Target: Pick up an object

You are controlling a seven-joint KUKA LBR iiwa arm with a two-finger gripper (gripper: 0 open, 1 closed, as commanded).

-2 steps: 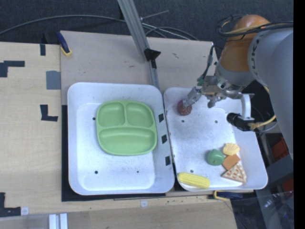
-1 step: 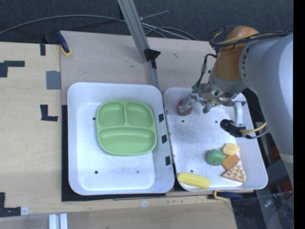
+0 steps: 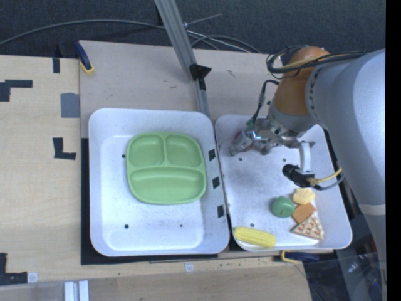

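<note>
Camera view looks down at a slant on your bench (image 3: pixel 37 168), a pale wooden top carrying two shallow white bins side by side. Your grey arm (image 3: pixel 351 118) enters from the right edge, with its orange band (image 3: pixel 294 83) above the wrist. The wrist bends down into the right bin (image 3: pixel 250 187), and the tool (image 3: pixel 241 144) sits low near that bin's far left corner, just beside the wall shared with the left bin. You cannot tell from here whether the tool is apart or together, and nothing can be seen held in it.

A black cable connector (image 3: pixel 296 174) hangs near the bin's right wall, trailing from the arm. A slanted metal pole (image 3: pixel 178 39) crosses the far edge of the bench and ends by the gap between the bins.

The things to pick lie clustered at the right bin's near right corner: a green round piece (image 3: pixel 282 206), a small yellow piece (image 3: pixel 304 195) touching an orange piece (image 3: pixel 302 212), and a waffle-like wedge (image 3: pixel 309 227). A yellow corn cob (image 3: pixel 254 236) rests along the near wall.

The left bin (image 3: pixel 103 187) holds a green divided plate (image 3: pixel 166 168), lying flat toward its far side.
</note>
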